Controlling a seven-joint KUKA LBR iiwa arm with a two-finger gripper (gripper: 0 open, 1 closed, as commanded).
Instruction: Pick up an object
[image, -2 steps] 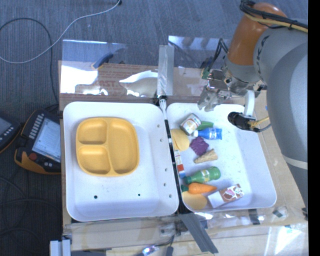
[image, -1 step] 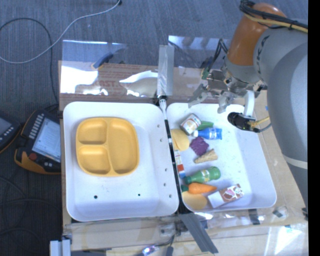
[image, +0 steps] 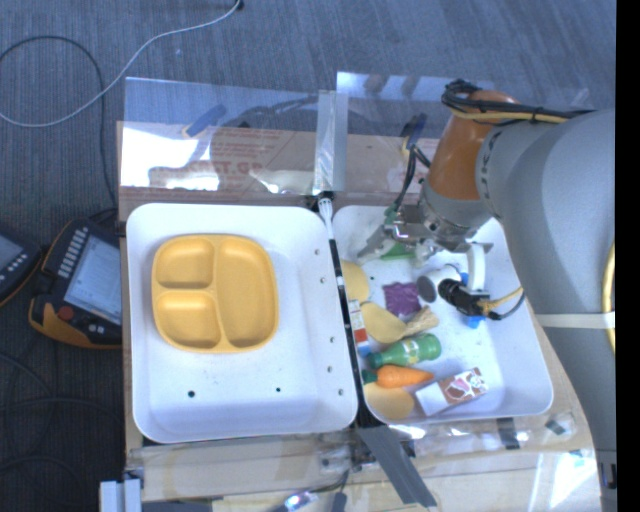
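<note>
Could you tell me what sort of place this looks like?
Probably a robotics lab: a grey robot arm with an orange band reaches over two shallow white bins, with a handheld control pendant on the grey carpet.

Yellow divided tray (image: 214, 292) in left bin (image: 145, 400); handheld pendant (image: 78, 283) on floor, left.

Right bin (image: 520, 330) is crowded along its left and front: green bottle (image: 410, 351), carrot (image: 403, 377), small carton (image: 452, 389) jammed together. Arm (image: 520, 190) hogs the back. Left bin (image: 300, 400) has bare floor around the yellow tray (image: 214, 292).
</note>
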